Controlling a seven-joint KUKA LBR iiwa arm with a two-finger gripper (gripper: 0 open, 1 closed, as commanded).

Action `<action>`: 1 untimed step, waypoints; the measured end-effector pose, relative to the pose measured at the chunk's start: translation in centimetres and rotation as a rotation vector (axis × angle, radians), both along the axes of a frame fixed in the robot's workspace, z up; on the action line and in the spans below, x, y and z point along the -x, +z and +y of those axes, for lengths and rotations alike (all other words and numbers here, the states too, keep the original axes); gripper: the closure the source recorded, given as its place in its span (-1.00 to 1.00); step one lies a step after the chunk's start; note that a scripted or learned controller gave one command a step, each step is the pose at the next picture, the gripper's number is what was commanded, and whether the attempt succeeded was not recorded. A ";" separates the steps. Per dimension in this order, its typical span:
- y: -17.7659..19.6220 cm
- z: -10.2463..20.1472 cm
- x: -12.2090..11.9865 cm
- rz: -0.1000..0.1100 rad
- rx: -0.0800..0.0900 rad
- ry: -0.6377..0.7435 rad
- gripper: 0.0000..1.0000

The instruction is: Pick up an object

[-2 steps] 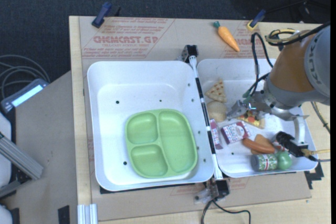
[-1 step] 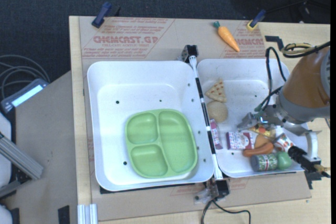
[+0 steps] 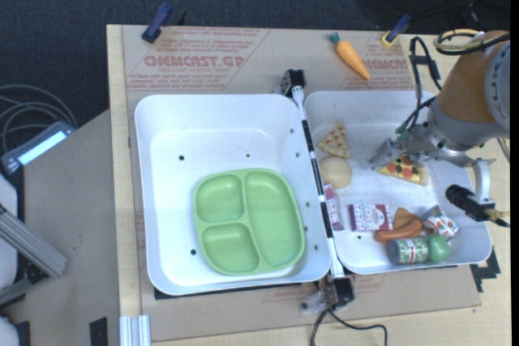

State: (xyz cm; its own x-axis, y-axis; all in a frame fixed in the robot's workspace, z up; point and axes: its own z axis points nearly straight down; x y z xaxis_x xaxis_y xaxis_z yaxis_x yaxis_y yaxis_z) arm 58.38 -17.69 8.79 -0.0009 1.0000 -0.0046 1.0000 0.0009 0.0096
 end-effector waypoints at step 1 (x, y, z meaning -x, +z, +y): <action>0.0 -1.4 0.2 0.001 -0.002 0.001 -1.00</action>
